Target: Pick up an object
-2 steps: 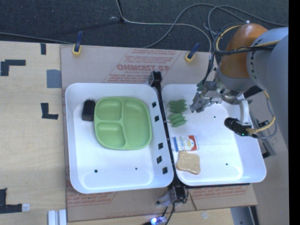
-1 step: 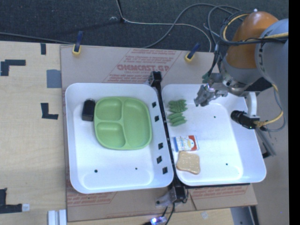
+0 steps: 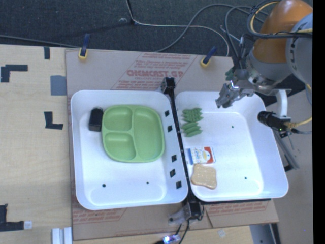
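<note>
claw [image 3: 224, 101] hangs over the upper edge of the right bin [image 3: 254, 146], nothing between its tips; how wide it stands i cannot tell. pickable things lie along that bin's left side: green pea pods [image 3: 192, 121] near the divider, a small printed packet [image 3: 201, 155] below them, a slice of toast [image 3: 204, 177] just under the packet. left bin [image 3: 86, 182] bears a green divided plate [image 3: 133, 133] and a black block [image 3: 95, 119]. approach step, i judge; next calls for moving left and down over the pods.
</note>
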Controlling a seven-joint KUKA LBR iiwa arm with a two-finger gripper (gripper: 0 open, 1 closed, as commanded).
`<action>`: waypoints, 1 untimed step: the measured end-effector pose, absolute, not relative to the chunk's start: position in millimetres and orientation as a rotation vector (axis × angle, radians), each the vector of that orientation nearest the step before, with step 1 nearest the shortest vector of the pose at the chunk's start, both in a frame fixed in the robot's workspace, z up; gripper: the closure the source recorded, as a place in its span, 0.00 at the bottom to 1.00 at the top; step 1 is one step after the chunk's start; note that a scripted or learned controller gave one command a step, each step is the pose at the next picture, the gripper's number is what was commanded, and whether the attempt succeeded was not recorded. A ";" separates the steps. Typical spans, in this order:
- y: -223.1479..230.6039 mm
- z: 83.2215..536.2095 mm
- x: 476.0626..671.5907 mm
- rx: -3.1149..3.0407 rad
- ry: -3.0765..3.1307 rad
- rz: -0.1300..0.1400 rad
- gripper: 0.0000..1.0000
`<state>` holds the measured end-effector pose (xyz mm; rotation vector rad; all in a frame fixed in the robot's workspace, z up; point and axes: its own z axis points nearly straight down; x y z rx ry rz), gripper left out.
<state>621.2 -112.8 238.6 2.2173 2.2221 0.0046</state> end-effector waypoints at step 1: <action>-66.0 238.6 607.7 2.217 2.228 0.000 1.00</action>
